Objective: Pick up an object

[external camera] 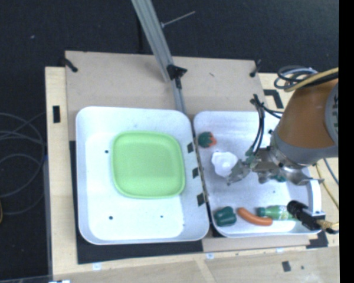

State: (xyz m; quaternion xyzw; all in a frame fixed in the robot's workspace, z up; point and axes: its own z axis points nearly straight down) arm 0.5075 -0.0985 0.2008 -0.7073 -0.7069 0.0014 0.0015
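My gripper (236, 174) hangs over the right bin (236, 122), just right of a white crumpled object (222, 161). A small orange and green object (206, 139) lies at the bin's upper left. Along the front of the bin lie a dark green block (225, 216), an orange carrot-like piece (253, 216) and a green bottle (275, 212). Nothing is visibly held between the fingers.
The left bin (94, 175) holds a light green square plate (147, 164). A grey metal pole (153, 34) slants in from the top toward the gap between the bins. The arm's orange band (304, 119) covers the right bin's right side.
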